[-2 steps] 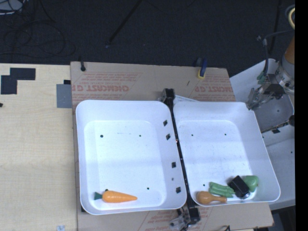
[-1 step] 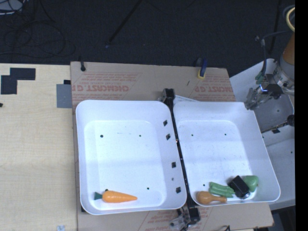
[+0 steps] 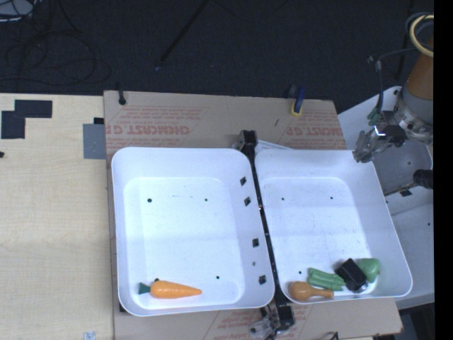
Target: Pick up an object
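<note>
Nearest the lens, along the front walls of the two bins: toy carrot (image 3: 175, 290), lying flat in the left bin (image 3: 124, 190), front-left corner. In the right bin (image 3: 386, 211), front-right corner, a tight cluster: tan pear-shaped piece (image 3: 309, 292), green bean pod (image 3: 325, 280), black block (image 3: 352, 274), rounded green item (image 3: 369, 267), touching or overlapping.

Gripper (image 3: 367, 147): outside the right bin's far-right rim, well apart from every object, nothing between its fingers; whether they are spread cannot be told at this size.

Progress: judged not begun; approach, grasp and lift remain.

Obscured: arm cut off at the frame edge; cluster outlines partly hidden beneath the black block.
</note>
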### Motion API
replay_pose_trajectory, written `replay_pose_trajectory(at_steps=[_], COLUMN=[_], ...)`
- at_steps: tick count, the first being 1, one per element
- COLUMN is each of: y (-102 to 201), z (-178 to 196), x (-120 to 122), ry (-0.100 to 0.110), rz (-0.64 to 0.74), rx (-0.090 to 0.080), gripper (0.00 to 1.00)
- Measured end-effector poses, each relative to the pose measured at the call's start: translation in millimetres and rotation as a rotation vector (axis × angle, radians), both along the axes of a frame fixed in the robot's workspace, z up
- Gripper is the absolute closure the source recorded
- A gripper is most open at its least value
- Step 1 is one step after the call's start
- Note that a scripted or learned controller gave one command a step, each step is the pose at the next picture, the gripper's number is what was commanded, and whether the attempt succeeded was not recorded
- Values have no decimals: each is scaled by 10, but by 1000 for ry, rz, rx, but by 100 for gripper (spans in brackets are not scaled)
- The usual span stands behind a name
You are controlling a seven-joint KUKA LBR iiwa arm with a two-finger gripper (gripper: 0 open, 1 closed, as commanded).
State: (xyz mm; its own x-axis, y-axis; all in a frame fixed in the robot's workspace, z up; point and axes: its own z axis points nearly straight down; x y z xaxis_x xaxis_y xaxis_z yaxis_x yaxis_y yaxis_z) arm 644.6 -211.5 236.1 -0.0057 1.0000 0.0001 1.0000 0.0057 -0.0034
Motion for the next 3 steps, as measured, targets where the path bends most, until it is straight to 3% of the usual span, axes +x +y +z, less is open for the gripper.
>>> replay_pose_trajectory(at_steps=[3], y=[-5], z=[225], x=[0], ry=[-4], rz=[3], rx=[-1], gripper=[100])
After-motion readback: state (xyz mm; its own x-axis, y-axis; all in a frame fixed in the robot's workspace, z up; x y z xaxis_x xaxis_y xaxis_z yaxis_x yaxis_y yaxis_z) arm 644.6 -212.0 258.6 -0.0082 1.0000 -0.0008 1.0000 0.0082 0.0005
